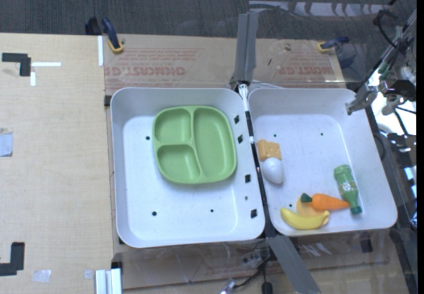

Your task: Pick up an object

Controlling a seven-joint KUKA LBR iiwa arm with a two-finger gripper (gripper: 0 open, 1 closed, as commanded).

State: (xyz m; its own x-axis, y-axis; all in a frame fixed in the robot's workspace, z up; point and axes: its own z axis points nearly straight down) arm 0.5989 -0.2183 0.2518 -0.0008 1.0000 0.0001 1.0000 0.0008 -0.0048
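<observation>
The right bin [311, 127] holds several small items. A tan cheese-like wedge [269, 149] lies by its left wall, and a white egg [273, 170] touches it just below. Near the front edge lies a yellow banana [305, 220], with an orange carrot [328, 202] resting just above it. A small green bottle [346, 187] lies on its side next to the carrot's tip, close to the right wall. In the left bin [132, 206], a green three-compartment plate [195, 145] lies flat in the upper middle.
Brown cardboard [172, 64] with blue clamps [111, 36] lies behind the bins. A pale wooden bench top [53, 153] extends to the left. Cables and a metal bracket [371, 91] crowd the right bin's far right corner.
</observation>
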